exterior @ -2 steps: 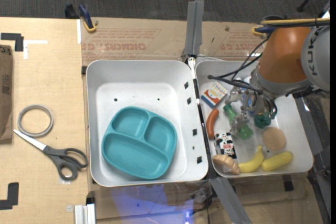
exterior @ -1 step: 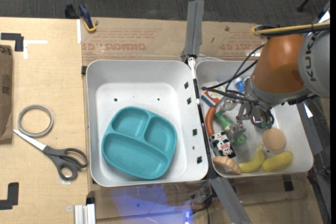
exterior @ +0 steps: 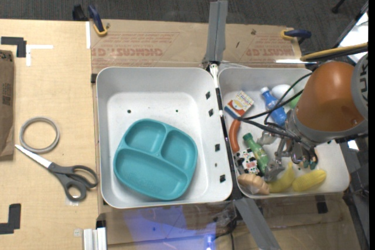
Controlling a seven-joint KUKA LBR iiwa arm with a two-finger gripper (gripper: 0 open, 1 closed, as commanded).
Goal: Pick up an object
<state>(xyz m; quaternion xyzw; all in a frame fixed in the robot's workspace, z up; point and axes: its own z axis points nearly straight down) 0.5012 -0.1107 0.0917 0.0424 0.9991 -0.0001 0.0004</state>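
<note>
Nothing is lifted yet, as far as I can judge: the yellow banana (exterior: 296,180) lies on the floor of the right bin (exterior: 337,184), just under my gripper (exterior: 288,160), green bottle (exterior: 256,149) beside it. I cannot tell how the fingers stand. Grasp and lift remain. The teal plate (exterior: 155,159) sits well apart.

Gripper (exterior: 288,160) low in right bin (exterior: 334,183) over yellow bananas (exterior: 297,180) and green bottle (exterior: 256,151); teal divided plate (exterior: 155,158) alone in left bin (exterior: 111,126).
</note>
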